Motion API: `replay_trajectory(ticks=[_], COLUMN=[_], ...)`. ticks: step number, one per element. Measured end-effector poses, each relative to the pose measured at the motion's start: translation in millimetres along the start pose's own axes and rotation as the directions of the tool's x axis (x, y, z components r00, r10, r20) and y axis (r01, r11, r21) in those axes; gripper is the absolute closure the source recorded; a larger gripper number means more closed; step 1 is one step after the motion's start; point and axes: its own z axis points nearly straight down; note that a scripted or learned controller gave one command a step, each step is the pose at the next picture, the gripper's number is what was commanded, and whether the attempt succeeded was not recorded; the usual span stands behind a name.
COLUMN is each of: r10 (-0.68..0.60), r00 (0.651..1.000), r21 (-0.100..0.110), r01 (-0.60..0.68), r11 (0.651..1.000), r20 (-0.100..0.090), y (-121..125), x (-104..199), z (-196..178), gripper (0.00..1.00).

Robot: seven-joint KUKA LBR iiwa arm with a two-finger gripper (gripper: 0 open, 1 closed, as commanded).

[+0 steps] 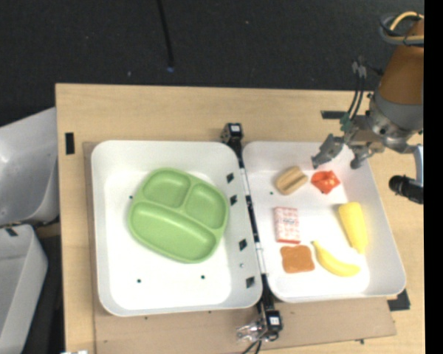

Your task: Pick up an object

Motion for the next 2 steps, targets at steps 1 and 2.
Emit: replay_trajectory(ticks=[1,2], r10=[-0.003,-0.003], r00=[1.0,1.0], r21=[-0.013,-0.008], r01=[0.003,0.003], r11=[1.0,1.0], r20=[0.002,0.003], y=[2.6,0.8], x=[0.3,5.5], z=[-8.3,52.5], gripper=[0.0,0.0])
